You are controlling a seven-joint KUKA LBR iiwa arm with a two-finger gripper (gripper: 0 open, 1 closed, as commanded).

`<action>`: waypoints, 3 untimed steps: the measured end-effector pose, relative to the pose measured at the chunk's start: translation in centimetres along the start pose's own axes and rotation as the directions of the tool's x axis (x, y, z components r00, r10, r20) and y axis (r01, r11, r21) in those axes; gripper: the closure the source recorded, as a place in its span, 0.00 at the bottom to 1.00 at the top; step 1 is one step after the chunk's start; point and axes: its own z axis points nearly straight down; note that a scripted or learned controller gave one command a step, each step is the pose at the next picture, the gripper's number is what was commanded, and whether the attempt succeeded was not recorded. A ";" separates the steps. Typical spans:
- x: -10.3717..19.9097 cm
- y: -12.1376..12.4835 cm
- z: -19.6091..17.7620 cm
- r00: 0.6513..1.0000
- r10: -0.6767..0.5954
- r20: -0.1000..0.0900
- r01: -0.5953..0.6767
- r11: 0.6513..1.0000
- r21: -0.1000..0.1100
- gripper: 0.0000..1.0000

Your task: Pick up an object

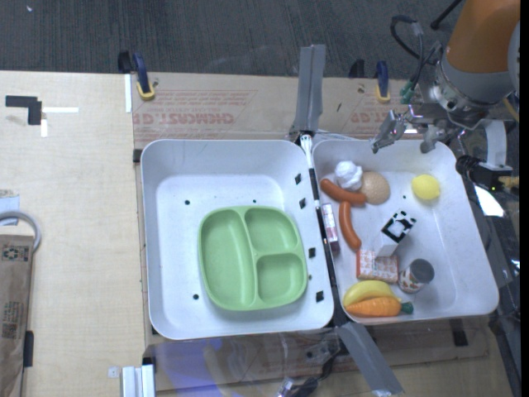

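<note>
The gripper [409,132] hung w/ its 2 fingers spread and empty over the right bin's [471,246] back edge, probably staged above the toy food, e.g. the yellow ball [426,187].

The arm [488,31] is running off the top right corner; a brown paper bag [15,296] is being cropped at the bench's left edge.
</note>
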 end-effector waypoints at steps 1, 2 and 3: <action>-0.2 -3.3 14.4 1.000 0.003 0.000 -0.003 1.000 0.001 0.00; -0.9 3.2 17.1 1.000 -0.017 0.002 0.017 1.000 -0.006 0.00; -1.1 -6.6 18.0 0.986 -0.165 0.003 0.165 0.986 -0.005 0.00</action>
